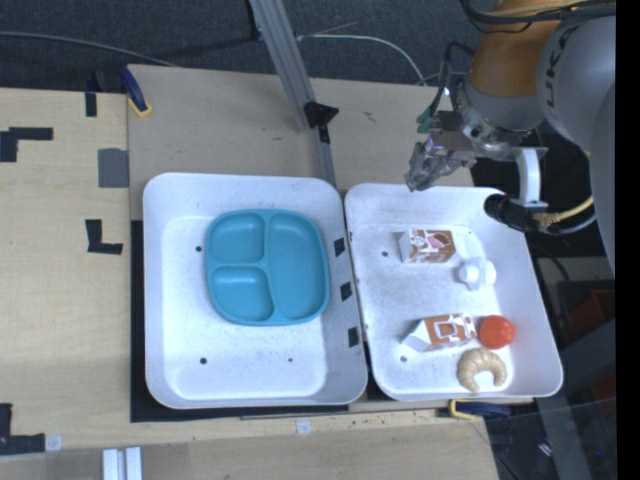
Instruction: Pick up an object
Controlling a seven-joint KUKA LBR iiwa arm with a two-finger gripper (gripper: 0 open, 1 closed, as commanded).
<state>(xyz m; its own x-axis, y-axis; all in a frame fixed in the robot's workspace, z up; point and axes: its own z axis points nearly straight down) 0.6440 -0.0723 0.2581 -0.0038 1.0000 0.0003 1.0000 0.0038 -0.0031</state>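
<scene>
We see the grey arm [560,58] reaching in from the right, its orange band bulging at the top corner and its wrist bent down toward the far edge of the right bin [540,318]. The gripper [420,180] hangs over that rim, above the bin's back left corner; we cannot tell its state, and nothing shows in its grasp.

The right bin is shallow, white and speckled, with rounded corners. In it we find a small boxy carton [428,245] printed brown and white, a lumpy white piece [475,272] just beside it, a second carton [445,331] lying tilted, a glossy red ball [497,331] touching its end, and a tan, curved croissant [483,368] nearest the front.

The left bin [170,368] holds a smooth teal plate [268,267] with three compartments.
</scene>
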